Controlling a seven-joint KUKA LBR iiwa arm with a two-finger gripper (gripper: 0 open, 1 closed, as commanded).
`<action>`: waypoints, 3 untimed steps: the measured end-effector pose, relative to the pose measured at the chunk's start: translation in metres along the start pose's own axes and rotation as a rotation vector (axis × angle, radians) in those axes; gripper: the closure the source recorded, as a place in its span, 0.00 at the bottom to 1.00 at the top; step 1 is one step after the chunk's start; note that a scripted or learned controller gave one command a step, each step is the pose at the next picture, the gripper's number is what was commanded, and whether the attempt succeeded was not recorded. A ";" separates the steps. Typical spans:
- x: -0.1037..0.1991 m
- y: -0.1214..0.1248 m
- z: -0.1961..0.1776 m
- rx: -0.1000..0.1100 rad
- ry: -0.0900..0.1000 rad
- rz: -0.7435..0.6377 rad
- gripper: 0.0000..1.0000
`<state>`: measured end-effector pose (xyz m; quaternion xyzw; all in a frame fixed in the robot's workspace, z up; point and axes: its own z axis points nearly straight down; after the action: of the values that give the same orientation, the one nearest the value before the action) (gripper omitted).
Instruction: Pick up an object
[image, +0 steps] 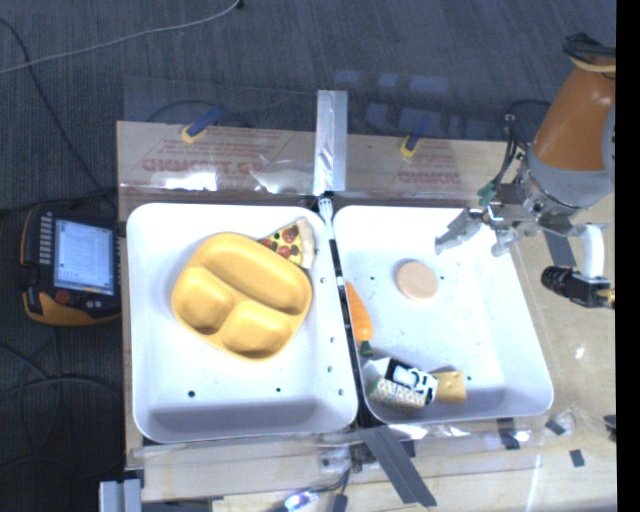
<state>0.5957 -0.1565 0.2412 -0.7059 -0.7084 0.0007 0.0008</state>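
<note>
Jaws (478, 232) spread wide, holding nothing, over the right bin (520, 330) above the tan disc (417, 279); yellow tray (242, 293) in left bin (160, 390)

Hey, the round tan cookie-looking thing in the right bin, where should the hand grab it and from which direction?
Come straight down from above and pinch the round tan disc across its rim. It lies flat on the right bin floor with open space around it, so either side of its edge looks reachable; its flat top likely offers nothing to grip.
</note>
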 end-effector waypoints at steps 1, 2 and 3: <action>-0.021 -0.004 0.110 0.002 -0.001 0.066 0.00; -0.011 0.032 0.143 -0.022 -0.003 0.090 0.00; 0.023 0.037 0.143 -0.028 -0.005 0.094 0.00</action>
<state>0.6328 -0.1334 0.0980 -0.7384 -0.6742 -0.0075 -0.0109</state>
